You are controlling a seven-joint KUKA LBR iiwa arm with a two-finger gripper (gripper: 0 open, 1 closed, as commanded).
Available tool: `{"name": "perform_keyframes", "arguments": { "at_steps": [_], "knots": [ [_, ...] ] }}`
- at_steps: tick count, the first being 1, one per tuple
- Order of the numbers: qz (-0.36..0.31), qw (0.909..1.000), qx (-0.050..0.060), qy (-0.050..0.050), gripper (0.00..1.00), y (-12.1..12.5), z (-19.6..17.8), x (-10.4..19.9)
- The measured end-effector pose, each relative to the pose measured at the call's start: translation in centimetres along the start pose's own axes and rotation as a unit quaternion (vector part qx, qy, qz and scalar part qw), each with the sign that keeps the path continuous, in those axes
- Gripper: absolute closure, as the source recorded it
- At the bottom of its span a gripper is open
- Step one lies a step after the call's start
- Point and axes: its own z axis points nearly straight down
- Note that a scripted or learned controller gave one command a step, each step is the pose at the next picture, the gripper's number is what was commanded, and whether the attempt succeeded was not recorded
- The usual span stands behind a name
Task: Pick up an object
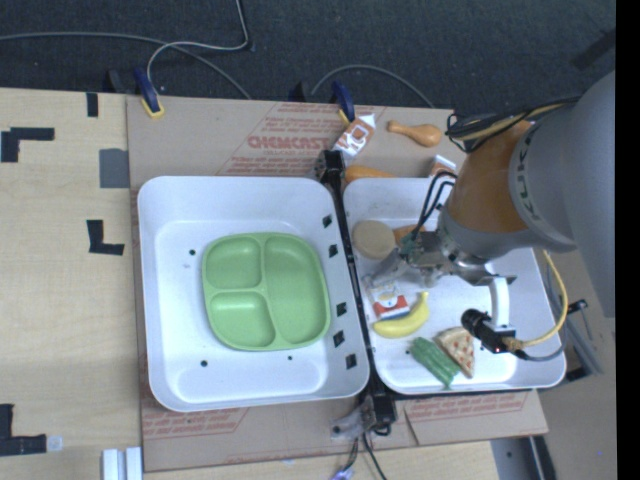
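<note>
Grey arm (560, 168) foremost; pincer (412, 258) grip unclear, above curved banana (404, 318), smooth white bin (530, 368).

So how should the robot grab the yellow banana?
Best guess: grip the banana across its thick middle, coming straight down from above. It lies flat on the floor of the right bin, curved like a smile, so its narrow width is what fits between the jaws. A small red and white item sits close at its upper left, so staying toward the middle avoids it.
</note>
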Motion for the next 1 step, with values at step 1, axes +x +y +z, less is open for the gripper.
{"name": "perform_keyframes", "arguments": {
  "at_steps": [1],
  "knots": [
    [0.0, 1.0, 0.004, -0.001, 0.0, 7.66, 1.55, -0.63]
  ]
}}
